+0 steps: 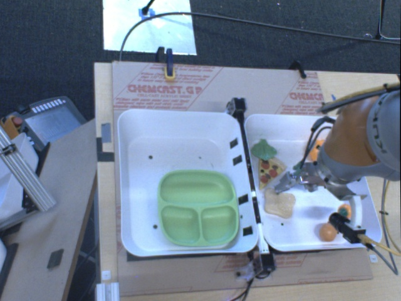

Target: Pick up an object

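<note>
— Two bins, one arm: where is the hand (289, 182)?

— Low in the right bin (294, 125), reaching in from the right. Its metal tip sits just above the pale toast-shaped piece (279, 204) and just beside the pizza slice (270, 170). Whether its jaws are apart or together cannot be told from this slant; the wrist covers them.

— So how far along is the pick?

— Early, by the look of it. Nothing shows between the jaws, and every toy lies flat on the bin floor. The approach seems made; the closing and the lift are left.

— Which object is the likely target?

— The toast piece or the pizza slice, being nearest. Farther out lie a green broccoli-like toy (264, 148) by the divider, an orange ball (326, 232) at the front edge and a small orange-and-yellow piece (344, 211) near it.

— Materials?

— Smooth moulded plastic, it seems: the toast flat and matt, the pizza flat with red dots, the broccoli lumpy, the ball round and likely to roll. The left bin (144, 130) holds a pale green three-compartment tray (198, 206) with rounded corners. Both bins are glossy white, resting on printed cardboard (188, 83) over the bench (103, 93).
</note>
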Controlling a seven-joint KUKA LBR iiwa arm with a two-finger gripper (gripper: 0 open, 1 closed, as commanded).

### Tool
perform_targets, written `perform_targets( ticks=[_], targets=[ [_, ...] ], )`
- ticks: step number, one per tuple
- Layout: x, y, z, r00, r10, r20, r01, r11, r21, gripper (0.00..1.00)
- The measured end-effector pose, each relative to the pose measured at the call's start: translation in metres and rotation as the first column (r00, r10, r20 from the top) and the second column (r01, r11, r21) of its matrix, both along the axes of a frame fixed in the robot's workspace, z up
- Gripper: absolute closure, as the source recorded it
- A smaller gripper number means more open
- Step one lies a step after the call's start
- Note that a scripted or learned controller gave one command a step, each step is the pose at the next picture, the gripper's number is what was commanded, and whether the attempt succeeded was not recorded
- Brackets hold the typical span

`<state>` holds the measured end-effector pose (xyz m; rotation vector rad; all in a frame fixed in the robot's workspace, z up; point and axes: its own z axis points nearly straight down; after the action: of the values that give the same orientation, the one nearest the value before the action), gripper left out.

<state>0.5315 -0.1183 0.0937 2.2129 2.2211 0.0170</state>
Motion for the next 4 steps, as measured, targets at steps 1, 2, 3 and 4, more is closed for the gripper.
perform_targets(
  ticks=[1, 2, 3, 4],
  targets=[
    [-0.002, -0.002, 0.01, 1.0, -0.001, -0.005, 0.001, 1.0, -0.002, 1.0],
    [-0.002, 0.008, 0.061, 1.0, 0.001, -0.006, -0.001, 1.0, -0.004, 1.0],
    [-0.002, 0.003, 0.124, 1.0, 0.0, -0.003, 0.0, 1.0, -0.005, 1.0],
    [0.0, 0.003, 0.144, 1.0, 0.001, -0.008, -0.001, 1.0, -0.004, 1.0]
  ],
)
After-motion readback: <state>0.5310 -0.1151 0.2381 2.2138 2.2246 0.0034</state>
